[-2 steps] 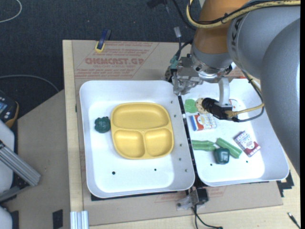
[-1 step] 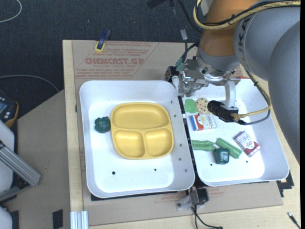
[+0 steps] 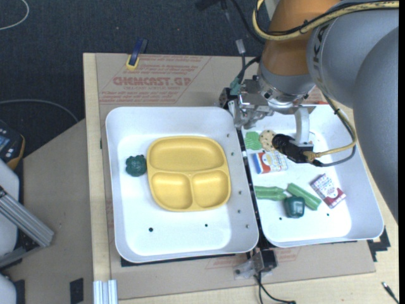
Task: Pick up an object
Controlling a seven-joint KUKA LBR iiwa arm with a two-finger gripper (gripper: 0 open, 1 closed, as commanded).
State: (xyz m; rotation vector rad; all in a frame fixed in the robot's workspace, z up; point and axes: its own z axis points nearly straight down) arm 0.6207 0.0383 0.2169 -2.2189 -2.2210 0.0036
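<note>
My gripper (image 3: 247,116) hangs over the far left corner of the right bin (image 3: 354,223), close to the wall between the two bins. Just below it lie a light green piece (image 3: 252,140) and a pale speckled round piece (image 3: 267,137). Further toward the front are a red, white and blue packet (image 3: 269,163), a green pod (image 3: 271,193), a second green pod (image 3: 305,196), a dark teal block (image 3: 294,207) and a red and white packet (image 3: 328,190). I see nothing held.
The left bin (image 3: 120,201) holds a yellow divided plate (image 3: 188,171) and a small dark green lump (image 3: 135,164) at its left. A black cable (image 3: 297,151) from the arm droops over the right bin. A cardboard sheet (image 3: 152,75) lies behind the bins.
</note>
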